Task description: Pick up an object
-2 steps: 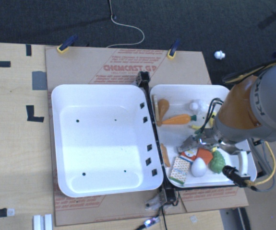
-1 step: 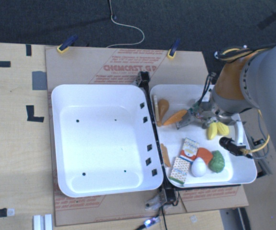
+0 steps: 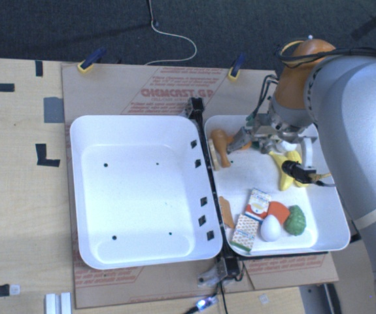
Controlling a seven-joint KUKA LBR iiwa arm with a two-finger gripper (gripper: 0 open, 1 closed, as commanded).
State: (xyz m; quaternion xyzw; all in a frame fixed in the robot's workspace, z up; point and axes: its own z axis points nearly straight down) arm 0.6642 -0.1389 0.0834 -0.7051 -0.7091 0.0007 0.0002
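The right white bin (image 3: 331,241) holds several objects. An orange carrot-like piece (image 3: 219,146) lies at its far left, by the divider. A yellow banana (image 3: 286,170) lies at the right. Toward the front sit a small printed box (image 3: 258,205), a second box (image 3: 244,233), a white egg (image 3: 271,228), a green broccoli-like piece (image 3: 295,220) and a red-orange piece (image 3: 278,210). My gripper (image 3: 242,141) hangs low over the bin's far part, just right of the carrot-like piece and left of the banana. Nothing is visibly held in it.
The left white bin (image 3: 83,175) stands beside the right one, joined by a black clip strip (image 3: 204,175). A thin orange piece (image 3: 225,212) lies along the right bin's left wall. The grey arm (image 3: 351,136) covers the right bin's right side. Cardboard lies under both bins.
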